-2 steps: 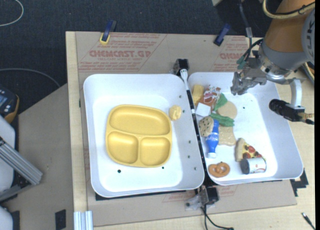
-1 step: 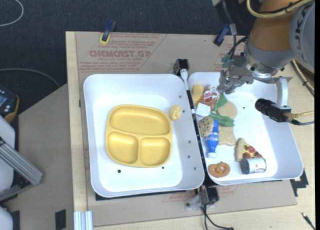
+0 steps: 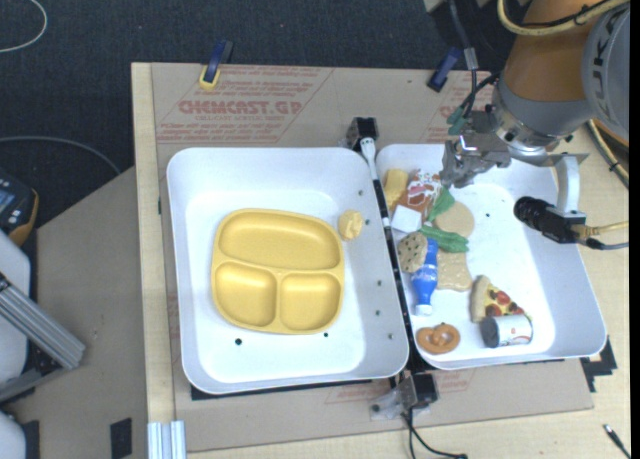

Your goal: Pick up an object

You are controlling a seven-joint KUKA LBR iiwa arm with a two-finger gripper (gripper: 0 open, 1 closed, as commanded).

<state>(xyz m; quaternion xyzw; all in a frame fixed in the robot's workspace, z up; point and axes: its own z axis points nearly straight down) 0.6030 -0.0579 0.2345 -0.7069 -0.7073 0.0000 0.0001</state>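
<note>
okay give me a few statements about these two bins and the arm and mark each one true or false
1. The yellow divided tray lies in the left bin. True.
2. The pretzel sits inside the tray. False: it lies in the right bin, near its front edge.
3. The pincer is over the far end of the right bin, above the pile of toy food. True.
4. The blue bottle stands in the left bin. False: it lies in the right bin, close to the wall between the bins.
5. The pizza slice lies in the right bin. True.
</note>
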